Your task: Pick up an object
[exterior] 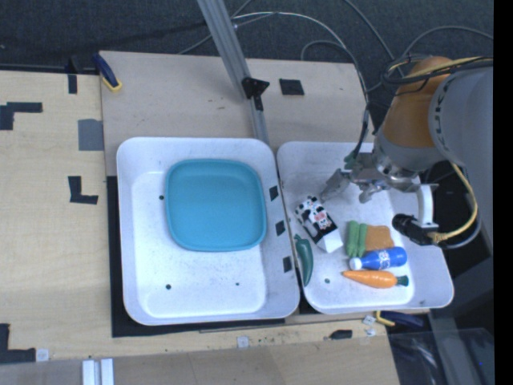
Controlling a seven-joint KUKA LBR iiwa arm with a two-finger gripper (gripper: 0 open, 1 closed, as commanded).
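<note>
In the right bin (321,160) lie several small things: a black-and-white cow-patterned toy (313,215), a white block (330,242), a green piece (356,237) beside a tan piece (380,237), a blue bottle (379,258) and an orange carrot (374,278). A dark green vegetable (305,260) rests at the bin's left rim. My gripper (350,189) hovers over the upper middle of this bin, up and to the right of the cow toy. It is open, with nothing between its fingers (332,187).
The left bin (144,239) holds a large turquoise square plate (216,204). A grey pole (232,50) slants across the bench behind the bins. Cables loop behind the arm at the upper right.
</note>
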